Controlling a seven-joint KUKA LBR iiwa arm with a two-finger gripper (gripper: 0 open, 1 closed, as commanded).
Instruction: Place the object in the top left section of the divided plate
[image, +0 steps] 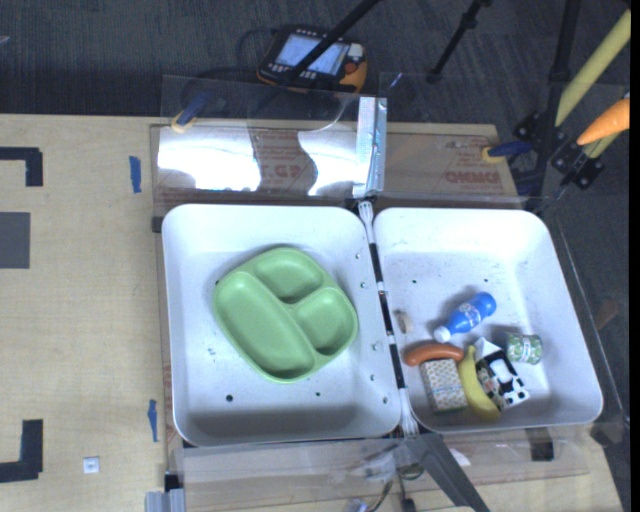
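Observation:
A light green divided plate (226, 300) lies in the left white bin (190, 250), turned at an angle. It has one large section at the lower left and two smaller ones at the top and right. All three sections hold nothing. The loose objects sit in the right white bin (500, 235), clustered at its front: a blue and white bottle (467, 315), an orange-red sausage (434, 353), a tan block (443, 386), a yellow banana (474, 392), a black and white toy (506, 384) and a small green can (524, 348).
A small brown bit (403, 321) lies by the divider between the bins. A clear panel and a metal post (368, 145) stand behind the bins. A handheld control unit (310, 58) rests beyond them. Wooden bench surface (80, 300) extends to the left.

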